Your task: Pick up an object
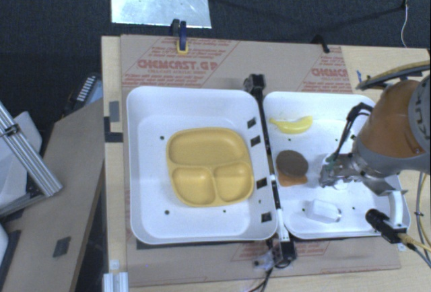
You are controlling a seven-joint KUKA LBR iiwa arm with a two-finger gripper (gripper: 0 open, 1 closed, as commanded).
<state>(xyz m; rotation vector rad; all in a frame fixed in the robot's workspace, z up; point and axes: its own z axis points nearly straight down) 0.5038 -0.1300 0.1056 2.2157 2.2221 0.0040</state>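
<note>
In the right shallow white bin (306, 103), a small white block (322, 210) lies nearest. Just beyond it the gripper (330, 175) hovers low – fingers unclear, I cannot tell – beside a brown round object (291, 164). A yellow plastic banana (291, 124) lies farther back.

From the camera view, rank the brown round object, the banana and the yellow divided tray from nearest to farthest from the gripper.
Measured from the gripper:
1. brown round object, just to its left, right bin.
2. banana, up-left, same bin's far end.
3. yellow divided tray, in the left bin.
</note>
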